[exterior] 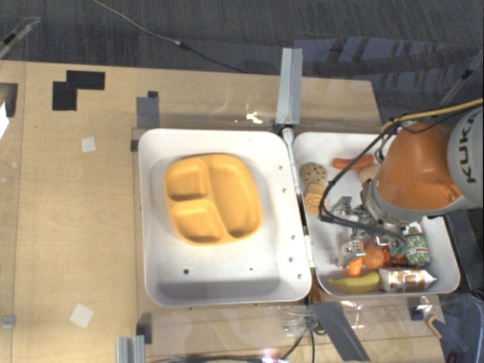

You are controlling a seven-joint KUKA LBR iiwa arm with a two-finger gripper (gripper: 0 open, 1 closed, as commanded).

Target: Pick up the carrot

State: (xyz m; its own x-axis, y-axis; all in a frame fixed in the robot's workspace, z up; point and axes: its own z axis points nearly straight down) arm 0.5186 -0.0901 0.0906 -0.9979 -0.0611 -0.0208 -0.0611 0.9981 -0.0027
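The carrot [350,162] is a thin orange stick lying near the back wall of the right bin [330,233]; its right end is hidden behind the arm. My gripper [364,246] hangs low over the front of the same bin, well in front of the carrot, among a cluster of items. Directly under it sits a small round orange-red object [372,259]; whether the gripper touches it is unclear.
In the right bin a banana [355,282] lies by the front wall, beside a white carton [406,280] and a green can [415,249]. A round cookie [312,174] and a tan cracker [312,197] sit at its left. The left bin [155,263] holds a yellow divided plate [213,198].
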